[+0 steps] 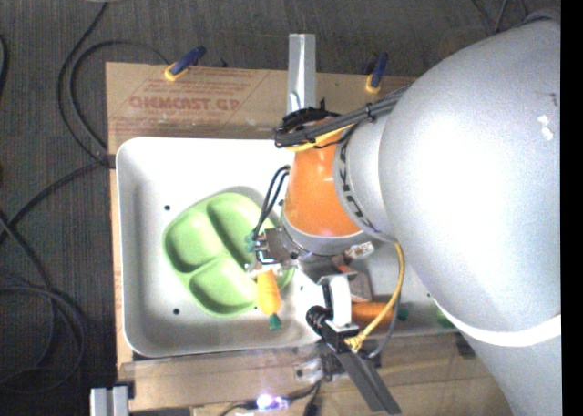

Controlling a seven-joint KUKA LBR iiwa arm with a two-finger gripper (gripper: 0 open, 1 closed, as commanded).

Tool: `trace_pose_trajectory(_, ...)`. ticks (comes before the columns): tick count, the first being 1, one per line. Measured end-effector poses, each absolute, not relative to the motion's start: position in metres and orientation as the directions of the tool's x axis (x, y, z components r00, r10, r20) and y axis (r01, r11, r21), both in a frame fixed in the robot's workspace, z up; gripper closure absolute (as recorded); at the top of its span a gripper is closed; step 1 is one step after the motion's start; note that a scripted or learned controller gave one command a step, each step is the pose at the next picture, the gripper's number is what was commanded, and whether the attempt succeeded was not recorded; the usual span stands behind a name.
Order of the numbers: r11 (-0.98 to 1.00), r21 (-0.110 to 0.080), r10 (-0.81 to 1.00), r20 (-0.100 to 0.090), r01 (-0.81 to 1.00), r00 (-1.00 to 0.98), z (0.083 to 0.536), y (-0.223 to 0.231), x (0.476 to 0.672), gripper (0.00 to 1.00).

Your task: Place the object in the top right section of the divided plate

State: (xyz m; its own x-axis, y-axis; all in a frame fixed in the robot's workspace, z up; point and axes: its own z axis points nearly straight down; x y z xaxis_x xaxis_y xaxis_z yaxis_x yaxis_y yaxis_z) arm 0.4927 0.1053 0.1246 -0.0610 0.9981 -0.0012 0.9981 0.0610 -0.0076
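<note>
A light green divided plate [205, 246] lies in the left white bin [146, 177], its sections bare where they show. A small yellow-orange carrot-like object [267, 292] with a green tip sits at the plate's lower right rim, its upper end right under my gripper [262, 255]. The gripper hangs over the plate's right edge, below the orange wrist band [314, 196]. The arm hides the plate's right side and whether the object is gripped.
The big grey arm [474, 187] covers most of the right bin. An orange item [372, 311] and a bit of green [444, 318] peek out beneath it. A yellow cable [397, 289] loops by the wrist. The bins rest on a cardboard sheet [182, 100] held by clamps.
</note>
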Motion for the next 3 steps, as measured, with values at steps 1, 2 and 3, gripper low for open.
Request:
trace_pose_trajectory(1, 0.074, -0.003, 0.997, -0.004, 0.997, -0.074, 0.196, 0.223, 0.548, 1.0)
trace_pose_trajectory(2, 0.292, -0.002, 0.956, -0.004, 0.956, -0.292, 0.317, 0.167, 0.544, 1.0)
trace_pose_trajectory(3, 0.121, -0.006, 0.993, -0.002, 0.993, -0.121, 0.182, 0.077, 0.491, 1.0)
